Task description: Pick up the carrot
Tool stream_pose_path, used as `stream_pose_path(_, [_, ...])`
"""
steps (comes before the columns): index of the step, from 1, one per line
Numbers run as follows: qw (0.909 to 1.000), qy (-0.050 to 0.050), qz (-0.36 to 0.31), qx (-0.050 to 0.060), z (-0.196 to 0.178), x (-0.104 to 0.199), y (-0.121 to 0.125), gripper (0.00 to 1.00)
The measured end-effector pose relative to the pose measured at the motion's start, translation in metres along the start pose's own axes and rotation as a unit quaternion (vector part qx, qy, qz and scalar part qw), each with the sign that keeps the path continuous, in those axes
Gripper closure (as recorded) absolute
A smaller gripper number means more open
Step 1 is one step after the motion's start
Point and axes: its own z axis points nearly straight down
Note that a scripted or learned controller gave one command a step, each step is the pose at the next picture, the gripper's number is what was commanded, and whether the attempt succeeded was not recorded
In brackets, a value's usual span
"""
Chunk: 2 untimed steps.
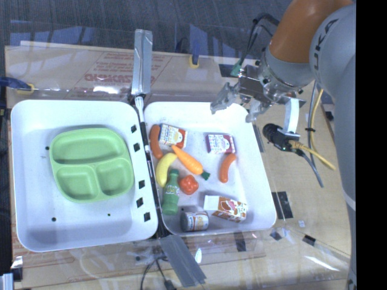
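Note:
The carrot (187, 160) is orange with a small green end and lies slantwise in the middle of the right bin (261, 180). It touches a red-and-white juice box (173, 136) at its upper end. My gripper (233, 110) hangs over the far rim of that bin, up and to the right of the carrot and well apart from it. It is open, its two grey fingers (218, 105) spread with nothing between them.
Around the carrot lie a banana (163, 169), a red tomato (188, 185), a green bottle (171, 193), two sausages (227, 167), a purple carton (219, 142), a can (195, 221) and a brown carton (227, 208). The left bin (36, 222) holds a green divided plate (91, 164).

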Motion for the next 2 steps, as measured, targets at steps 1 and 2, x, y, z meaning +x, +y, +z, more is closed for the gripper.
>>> stream_pose_path(1, [0.9996, 0.000, -0.029, 0.003, 0.132, 0.027, -0.032, 0.00])
stream_pose_path(2, [0.9971, 0.001, -0.077, 0.002, 0.214, -0.011, -0.045, 0.00])
